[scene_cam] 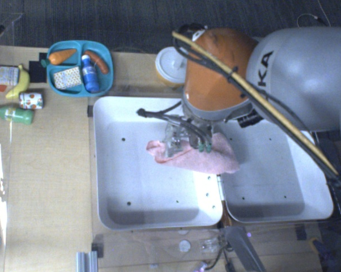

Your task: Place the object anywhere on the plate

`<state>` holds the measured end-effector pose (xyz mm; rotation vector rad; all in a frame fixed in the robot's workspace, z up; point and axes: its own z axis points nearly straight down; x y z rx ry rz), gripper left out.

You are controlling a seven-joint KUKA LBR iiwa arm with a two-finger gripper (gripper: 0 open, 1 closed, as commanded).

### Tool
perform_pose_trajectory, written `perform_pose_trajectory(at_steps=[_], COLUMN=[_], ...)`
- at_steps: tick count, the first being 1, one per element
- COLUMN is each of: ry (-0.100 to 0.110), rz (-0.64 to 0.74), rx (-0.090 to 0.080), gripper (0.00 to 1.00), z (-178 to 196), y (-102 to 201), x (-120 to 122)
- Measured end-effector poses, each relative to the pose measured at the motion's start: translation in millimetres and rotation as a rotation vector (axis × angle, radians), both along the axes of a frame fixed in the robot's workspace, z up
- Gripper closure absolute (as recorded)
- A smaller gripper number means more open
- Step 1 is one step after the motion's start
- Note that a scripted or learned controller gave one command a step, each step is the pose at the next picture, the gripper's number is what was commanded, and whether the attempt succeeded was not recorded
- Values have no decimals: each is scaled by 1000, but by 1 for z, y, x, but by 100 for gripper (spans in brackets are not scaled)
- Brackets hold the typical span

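A flat pink plate (pixel 216 158) lies across the divide between the left white bin (pixel 125 197) and the right white bin (pixel 272 197), with its left edge inside the left bin. My gripper (pixel 188 143) hangs right over the plate's left half, below the orange wrist band (pixel 216 67). A small pale, partly see-through thing (pixel 173 144) shows at the gripper's left side, just above the plate. I cannot make out whether it is held. The arm hides the plate's far edge.
A blue divided tray (pixel 105 58) with toy food stands on the bench at the back left. Beside it lie a banana (pixel 18 84), a small can (pixel 30 100) and a green bottle (pixel 12 115). A white-lidded cup (pixel 169 66) sits behind the left bin.
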<state>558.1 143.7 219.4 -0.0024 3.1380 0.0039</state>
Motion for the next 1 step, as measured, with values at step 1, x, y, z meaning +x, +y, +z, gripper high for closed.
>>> perform_pose_trajectory(at_steps=[1], ry=[0], rz=[0], rx=[0], gripper=[0], z=[0], y=[0], x=[0])
